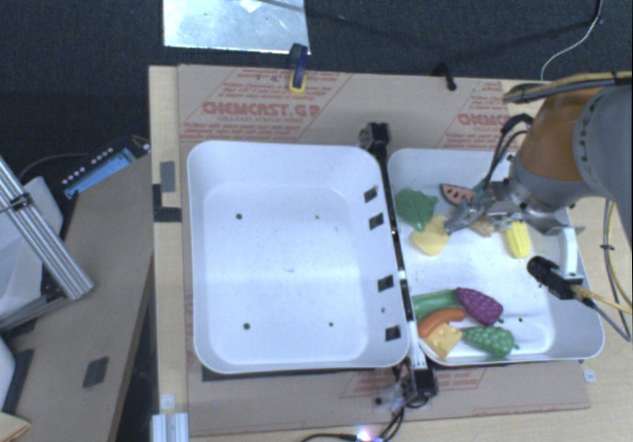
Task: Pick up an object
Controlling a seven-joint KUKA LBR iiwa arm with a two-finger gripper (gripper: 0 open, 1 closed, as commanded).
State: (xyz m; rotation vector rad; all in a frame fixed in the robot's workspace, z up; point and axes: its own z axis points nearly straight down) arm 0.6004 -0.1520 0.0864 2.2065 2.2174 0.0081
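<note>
**Camera view: arm low over the toy food in the right bin**

Toy food sits in the right bin (593, 336), which lies beside the left bin (213, 232) on the bench. Near the right bin's back edge lies a watermelon slice (456, 196), with a green leafy piece (414, 205) just toward the divider between the bins. A pale yellow piece (431, 238) lies just in front of the leafy one. A yellow corn cob (517, 238) lies closer to the bin's right side, with a small tan piece (483, 226) next to it.

Along the front edge there is a cluster: a green pod (432, 301), an orange carrot (440, 320), a purple piece (479, 306), a yellow-orange wedge (445, 339) and a bumpy green piece (489, 339), packed close together.

The gripper (467, 219) is down among the back group, between the pale yellow piece and the corn, just in front of the watermelon slice. Whether its claw is wide, narrow or closed on anything, I cannot tell from here. The arm (559, 158) comes in over the right bin's back right corner.
</note>
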